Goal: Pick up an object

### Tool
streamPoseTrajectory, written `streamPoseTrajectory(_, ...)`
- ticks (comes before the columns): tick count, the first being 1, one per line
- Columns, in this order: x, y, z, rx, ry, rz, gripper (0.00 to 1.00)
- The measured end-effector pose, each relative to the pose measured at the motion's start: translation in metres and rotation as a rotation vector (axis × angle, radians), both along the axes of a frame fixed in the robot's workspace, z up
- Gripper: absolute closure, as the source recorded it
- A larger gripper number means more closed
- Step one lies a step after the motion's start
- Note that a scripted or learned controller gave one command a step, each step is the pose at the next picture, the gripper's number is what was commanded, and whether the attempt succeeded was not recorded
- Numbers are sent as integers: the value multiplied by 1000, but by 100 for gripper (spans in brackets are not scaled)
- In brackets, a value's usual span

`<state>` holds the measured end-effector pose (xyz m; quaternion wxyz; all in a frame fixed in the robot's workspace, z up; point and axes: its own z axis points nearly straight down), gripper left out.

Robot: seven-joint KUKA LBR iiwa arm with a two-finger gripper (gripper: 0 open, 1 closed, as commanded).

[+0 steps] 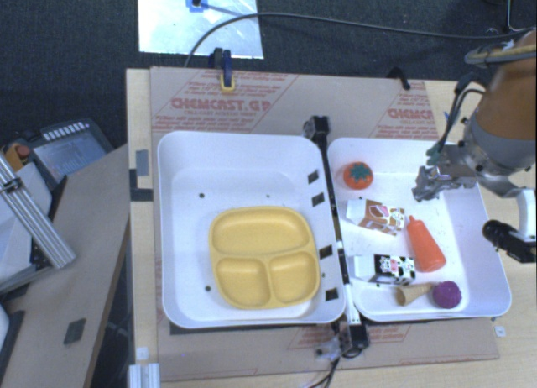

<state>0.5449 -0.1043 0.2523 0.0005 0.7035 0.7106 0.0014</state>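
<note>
One yellow tray [264, 256] in the left bin [180, 159]; five toys in the right bin [495, 294]; cardboard underneath, dark carpet. Gripper [430, 183] hovers, grip unclear.

Two white bins [243, 147]. The tray [263, 256] is yellow. The tomato [358, 175] is red-orange with green on top, the bottle [424, 244] orange, the carton [394, 268] black-and-white patched, perhaps cow-print. The cone [411, 295] is tan, its scoop [446, 294] purple.

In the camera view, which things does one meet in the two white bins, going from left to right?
Yellow plastic divided tray in the left bin → round orange-red toy fruit with a green top → small brown and white carton → orange carrot-shaped toy → purple ball.
</note>
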Motion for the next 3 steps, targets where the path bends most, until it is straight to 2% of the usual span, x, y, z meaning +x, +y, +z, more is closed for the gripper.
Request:
streamPoseTrajectory(1, -2, 48, -10, 0, 1, -1, 100)
streamPoseTrajectory(2, 10, 98, -21, 0, 1, 0, 100)
streamPoseTrajectory(3, 19, 154, -13, 1, 0, 0, 100)
